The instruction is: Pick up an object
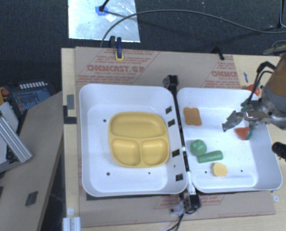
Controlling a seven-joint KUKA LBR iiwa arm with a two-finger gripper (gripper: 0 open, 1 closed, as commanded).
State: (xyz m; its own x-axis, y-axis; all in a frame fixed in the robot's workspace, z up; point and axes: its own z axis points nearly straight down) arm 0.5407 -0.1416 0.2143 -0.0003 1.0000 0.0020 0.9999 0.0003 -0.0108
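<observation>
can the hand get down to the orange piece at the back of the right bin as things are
Probably yes. The orange piece lies alone near the bin's back left corner, apart from the green pieces, and the hand hovers just to its right with nothing between them.

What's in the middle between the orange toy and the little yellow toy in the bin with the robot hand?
In the camera view, the green pieces lie between the orange piece and the small yellow piece, in the right bin.
</observation>
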